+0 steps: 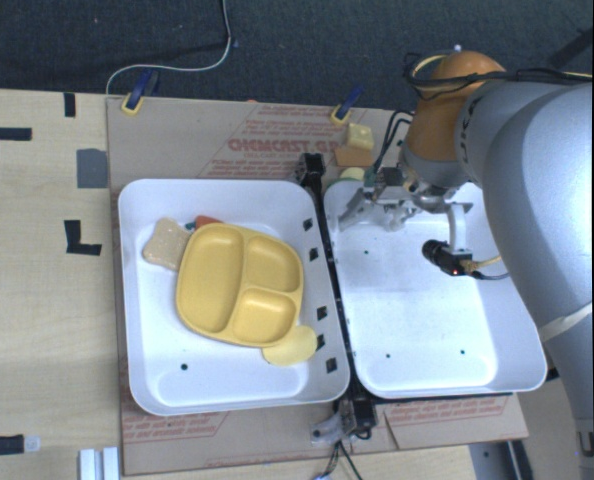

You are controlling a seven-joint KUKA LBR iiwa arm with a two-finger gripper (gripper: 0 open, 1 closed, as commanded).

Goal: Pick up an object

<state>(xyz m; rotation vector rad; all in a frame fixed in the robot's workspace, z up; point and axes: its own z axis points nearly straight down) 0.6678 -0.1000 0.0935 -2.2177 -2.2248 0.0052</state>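
Two white bins [142, 298] sit on cardboard [267, 143] over a wooden bench [37, 298].

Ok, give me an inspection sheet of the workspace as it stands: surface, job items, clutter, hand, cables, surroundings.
Surface: two white bins, left bin and right bin, side by side on a cardboard sheet over the wooden bench.
Job's things: yellow divided tray, tan piece, pale yellow piece and a red item mostly hidden behind the tray, all in the left bin.
Clutter: small yellowish blocks on the cardboard behind the bins.
Hand: hand low over the right bin's far-left corner; nothing seen in it.
Cables: white cable on the dark floor; black cable at the wrist.
Surroundings: black tape marks on the bench.
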